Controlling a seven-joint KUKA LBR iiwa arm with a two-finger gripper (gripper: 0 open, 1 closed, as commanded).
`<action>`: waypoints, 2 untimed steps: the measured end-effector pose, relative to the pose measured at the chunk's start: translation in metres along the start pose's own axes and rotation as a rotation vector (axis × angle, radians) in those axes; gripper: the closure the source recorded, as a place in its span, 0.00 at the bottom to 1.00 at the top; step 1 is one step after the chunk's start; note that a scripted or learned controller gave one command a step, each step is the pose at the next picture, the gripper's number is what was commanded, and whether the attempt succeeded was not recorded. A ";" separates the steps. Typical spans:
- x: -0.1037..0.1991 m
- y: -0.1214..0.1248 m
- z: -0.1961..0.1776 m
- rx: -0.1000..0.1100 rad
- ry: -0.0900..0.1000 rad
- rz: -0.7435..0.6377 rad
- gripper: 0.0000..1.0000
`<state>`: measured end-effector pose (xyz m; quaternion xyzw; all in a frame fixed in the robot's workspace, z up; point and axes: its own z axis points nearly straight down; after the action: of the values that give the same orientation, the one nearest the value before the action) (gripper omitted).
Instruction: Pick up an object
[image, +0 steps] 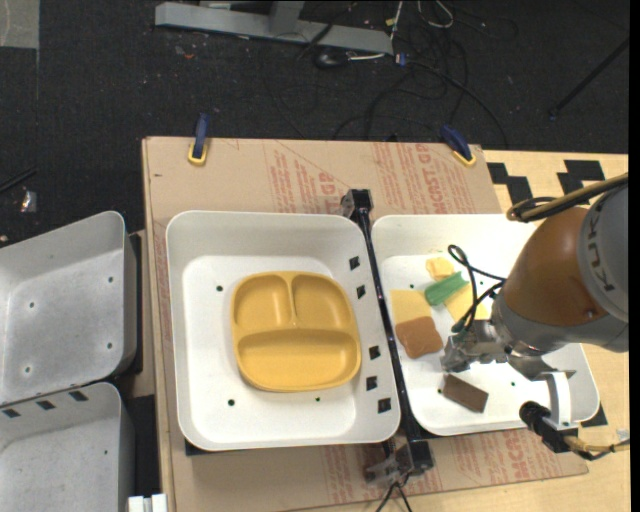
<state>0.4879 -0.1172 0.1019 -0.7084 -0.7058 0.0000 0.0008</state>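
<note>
1. Dark speckled flooring, strewn with black cables (420, 50), is seen behind a brown cardboard-topped bench (300, 170) bearing two shallow white bins.
2. A smooth, mustard-yellow divided plate (296, 331), rounded and split into three compartments, is held in the left bin (200, 300).
3. Small pieces are scattered in the right bin (400, 240): a flat tan square (418, 336), a pale yellow square (405, 304), a green bar (446, 290), a small yellow chunk (439, 266) and a dark brown block (465, 393).
4. The gripper (462, 357) is poised just above the dark brown block, beside the tan square; whether it is clenched or released cannot be told.
</note>
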 end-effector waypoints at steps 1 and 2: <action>0.005 0.002 -0.043 -0.005 -0.002 -0.006 1.00; 0.013 -0.003 -0.096 -0.006 -0.002 -0.007 1.00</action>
<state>0.4846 -0.1043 0.1979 -0.7059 -0.7083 -0.0014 -0.0020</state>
